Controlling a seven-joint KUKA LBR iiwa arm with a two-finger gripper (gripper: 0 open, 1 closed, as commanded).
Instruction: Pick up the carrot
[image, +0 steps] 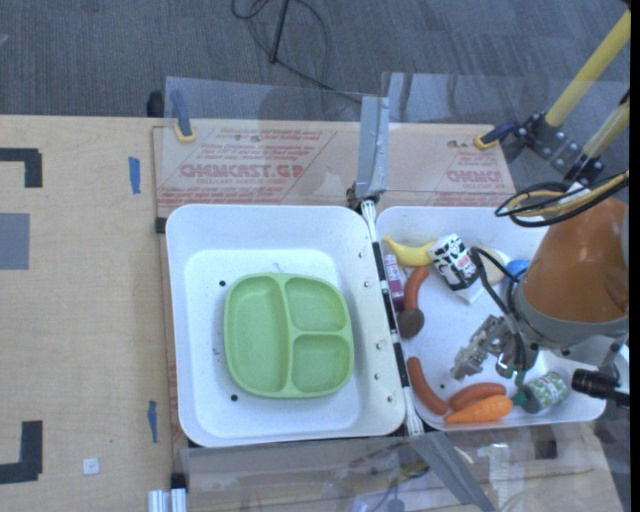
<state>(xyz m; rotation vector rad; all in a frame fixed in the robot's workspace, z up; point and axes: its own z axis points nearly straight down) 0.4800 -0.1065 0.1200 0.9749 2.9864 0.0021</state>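
The carrot (481, 410) is orange and lies along the front wall of the right bin (440, 225), tip pointing left. A reddish sausage (477, 393) lies right behind it, touching it. My gripper (487, 358) hangs over the bin floor just behind these two, a little above and apart from the carrot. Nothing shows between its jaws. The grey wrist with the orange band (585, 265) covers the right part of the bin.
The left bin (190, 330) holds a green divided plate (289, 334). The right bin also holds a banana (412, 250), a black-and-white cow-patterned item (455, 262), sausages (427, 388), a brown ball (411, 322) and a small green can (545, 390) right of the carrot.
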